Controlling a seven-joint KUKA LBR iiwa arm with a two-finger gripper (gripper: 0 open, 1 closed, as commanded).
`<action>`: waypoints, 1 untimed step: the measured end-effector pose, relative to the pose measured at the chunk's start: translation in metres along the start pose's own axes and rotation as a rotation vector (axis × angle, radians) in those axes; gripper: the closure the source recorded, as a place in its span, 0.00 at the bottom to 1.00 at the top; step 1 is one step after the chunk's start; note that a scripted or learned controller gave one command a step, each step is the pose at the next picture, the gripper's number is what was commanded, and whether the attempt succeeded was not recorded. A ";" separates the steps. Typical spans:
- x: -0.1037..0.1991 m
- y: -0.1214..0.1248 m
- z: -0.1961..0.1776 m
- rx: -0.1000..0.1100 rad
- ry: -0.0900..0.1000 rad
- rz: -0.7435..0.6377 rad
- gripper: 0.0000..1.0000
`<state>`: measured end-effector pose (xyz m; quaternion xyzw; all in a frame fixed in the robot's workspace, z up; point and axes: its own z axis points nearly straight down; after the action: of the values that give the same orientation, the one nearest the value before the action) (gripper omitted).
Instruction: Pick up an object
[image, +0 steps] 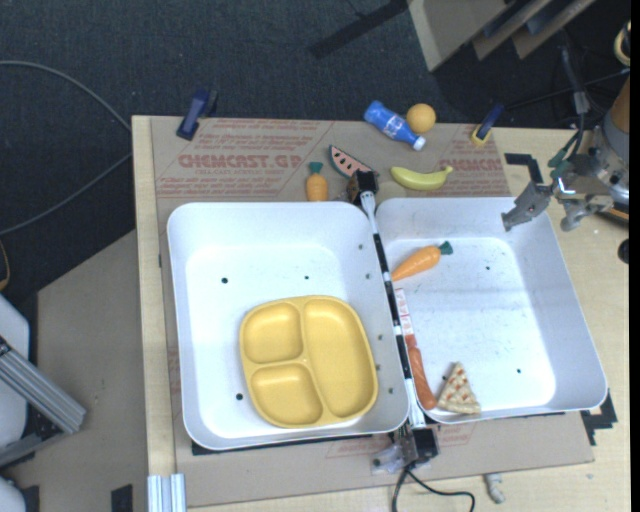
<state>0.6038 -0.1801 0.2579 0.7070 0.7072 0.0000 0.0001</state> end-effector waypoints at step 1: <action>0.047 0.001 0.130 0.003 0.001 0.000 0.00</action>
<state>0.6051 -0.1333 0.1277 0.7068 0.7074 -0.0007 -0.0016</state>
